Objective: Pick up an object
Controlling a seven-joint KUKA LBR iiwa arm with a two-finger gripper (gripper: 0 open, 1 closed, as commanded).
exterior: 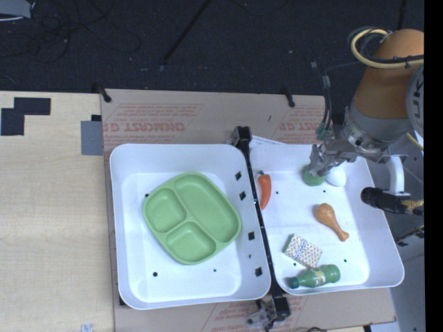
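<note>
The claw (325, 166) is hanging low in the right bin (374, 272), and I cannot tell its state. A green piece (312, 178) and a white egg (336, 176) are lying just under it. Nothing is lifted yet; the grasp is remaining.

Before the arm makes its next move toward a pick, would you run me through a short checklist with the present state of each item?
1. Gripper over the right bin: ok, it sits at the far end.
2. A target beneath it: ok, the green round object and the white ball lie right at it.
3. Object secured between the fingers: cannot tell.
4. One target isolated: not ok, those two sit together.
5. Other items out of the way: ok, the drumstick, carrot, packet and green bottle lie apart.
</note>
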